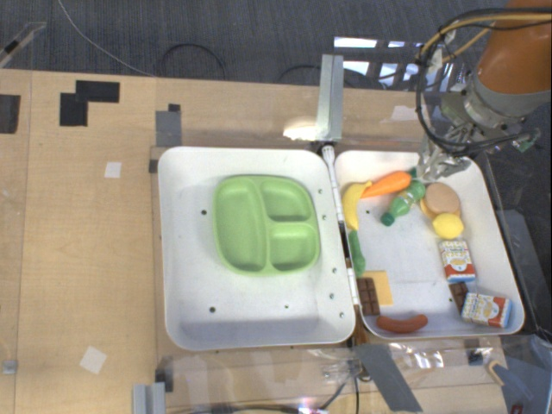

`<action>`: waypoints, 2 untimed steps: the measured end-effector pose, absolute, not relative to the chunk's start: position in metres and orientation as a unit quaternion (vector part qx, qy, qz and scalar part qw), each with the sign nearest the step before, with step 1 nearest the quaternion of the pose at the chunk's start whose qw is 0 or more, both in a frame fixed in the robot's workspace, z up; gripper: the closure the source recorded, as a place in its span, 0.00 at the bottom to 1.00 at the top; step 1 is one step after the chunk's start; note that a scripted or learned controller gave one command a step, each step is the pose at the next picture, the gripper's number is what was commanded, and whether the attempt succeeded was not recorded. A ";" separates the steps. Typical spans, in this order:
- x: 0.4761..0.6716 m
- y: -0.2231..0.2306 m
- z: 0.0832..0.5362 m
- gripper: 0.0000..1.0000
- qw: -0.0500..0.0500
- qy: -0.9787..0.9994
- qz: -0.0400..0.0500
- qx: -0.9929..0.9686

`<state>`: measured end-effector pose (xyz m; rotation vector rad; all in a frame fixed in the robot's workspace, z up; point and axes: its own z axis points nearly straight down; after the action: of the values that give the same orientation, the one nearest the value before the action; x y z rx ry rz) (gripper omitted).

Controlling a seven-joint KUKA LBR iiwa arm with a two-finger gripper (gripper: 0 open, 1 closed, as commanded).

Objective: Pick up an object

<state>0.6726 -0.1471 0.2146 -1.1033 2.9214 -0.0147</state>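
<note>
Clearly, we see the jaws (438,167) over the right bin's (420,241) far edge, near the carrot (387,183) and green bottle (402,205); whether they are apart, we cannot tell. Open room remains mid-bin. Two cartons (458,260) carry unreadable print. On the wooden worktop (78,231), the left bin (185,231) holds a green tray (264,223).

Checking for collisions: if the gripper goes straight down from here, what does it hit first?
Likely the green toy bottle or carrot just below the gripper in the right bin; depth unclear.
</note>
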 end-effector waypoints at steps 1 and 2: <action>0.671 -0.145 0.210 0.00 0.006 0.935 -0.002 -0.354; 0.636 -0.164 0.098 0.00 0.006 0.914 -0.002 -0.406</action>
<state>0.6359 -0.1640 0.0977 -1.2694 2.8601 -0.0073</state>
